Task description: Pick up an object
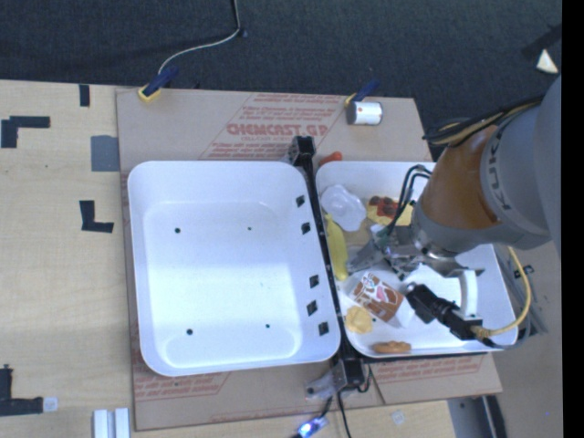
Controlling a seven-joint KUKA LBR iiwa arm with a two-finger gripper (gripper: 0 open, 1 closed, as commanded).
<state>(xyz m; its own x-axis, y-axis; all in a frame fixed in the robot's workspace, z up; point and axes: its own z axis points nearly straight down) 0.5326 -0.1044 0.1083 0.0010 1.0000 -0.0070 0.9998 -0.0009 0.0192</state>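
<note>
Red lettering reading roughly "CHEMCAST GP" runs across the cardboard sheet.

A cardboard sheet underlies both bins, with a small white cylinder near its far edge.

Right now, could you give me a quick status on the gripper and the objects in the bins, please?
Gripper low in right bin, among the clutter. Nothing seen held. Brown-and-white packet and yellow piece close beside it. Black divider near.

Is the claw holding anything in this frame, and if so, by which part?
It cannot be told. The claw is down among the items in the right bin, near the brown-and-white packet; no hold is visible.
</note>
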